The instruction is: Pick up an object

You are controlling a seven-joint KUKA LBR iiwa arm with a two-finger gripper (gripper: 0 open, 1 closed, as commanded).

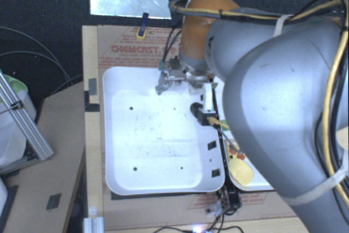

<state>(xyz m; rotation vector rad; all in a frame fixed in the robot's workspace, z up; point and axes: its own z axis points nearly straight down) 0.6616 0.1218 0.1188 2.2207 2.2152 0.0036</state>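
Objects for picking lie in the right bin (pixel 262 187), mostly hidden under the arm: a yellow rounded thing (pixel 241 170) near that bin's lower left corner, and just above it a small piece with red and green marks (pixel 233 148) that is too covered to name. None of them is between the fingers. The gripper (pixel 163 84) is over the upper edge of the left bin (pixel 117 117), near its back wall, well apart from the yellow thing. Its metal fingertips point down and to the left; they are small and blurred, so whether they are spread or closed cannot be told. Nothing visible is held there. Above the gripper comes the orange band (pixel 199 24), then the big grey arm (pixel 283 112), which covers most of the right bin. Both bins rest on a brown cardboard sheet (pixel 131 46) with red letters.
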